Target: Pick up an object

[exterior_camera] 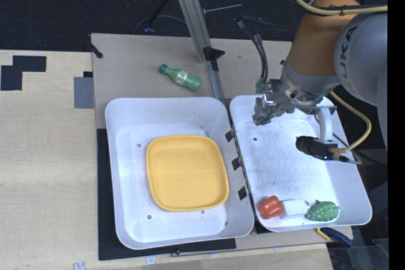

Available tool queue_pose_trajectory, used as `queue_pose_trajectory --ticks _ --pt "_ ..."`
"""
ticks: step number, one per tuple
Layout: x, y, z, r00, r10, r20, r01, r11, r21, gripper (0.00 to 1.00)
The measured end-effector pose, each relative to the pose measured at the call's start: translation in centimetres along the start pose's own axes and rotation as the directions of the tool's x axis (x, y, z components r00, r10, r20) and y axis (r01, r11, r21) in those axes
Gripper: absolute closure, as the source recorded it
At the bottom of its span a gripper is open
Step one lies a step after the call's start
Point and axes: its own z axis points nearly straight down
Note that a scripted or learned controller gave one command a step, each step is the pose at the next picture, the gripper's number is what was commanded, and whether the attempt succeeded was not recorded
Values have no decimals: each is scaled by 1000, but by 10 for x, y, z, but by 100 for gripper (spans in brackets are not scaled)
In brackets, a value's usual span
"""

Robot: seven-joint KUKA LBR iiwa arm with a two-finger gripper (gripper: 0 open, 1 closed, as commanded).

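The right bin (285,161) holds a red pepper-like toy (271,206), a small white piece (295,206) beside it and a green bumpy toy (322,211), all near its front edge. My gripper (264,112) hangs over the bin's far left corner, well behind those objects, with nothing seen between its fingers. A yellow square plate (186,171) lies in the left bin (126,136).
A green bottle (181,77) lies on the bench behind the left bin. A slanted metal rail (197,16) rises behind the bins. A black cable and attachment (316,147) hang off the arm over the right bin's right side.
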Motion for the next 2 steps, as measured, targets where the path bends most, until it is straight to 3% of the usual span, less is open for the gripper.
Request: queue_pose_trajectory --ticks 1,2 --pt "51 10 10 1000 0 0 0 1000 1 100" --pt "97 15 -4 1000 1 1 -1 1000 -1 100"
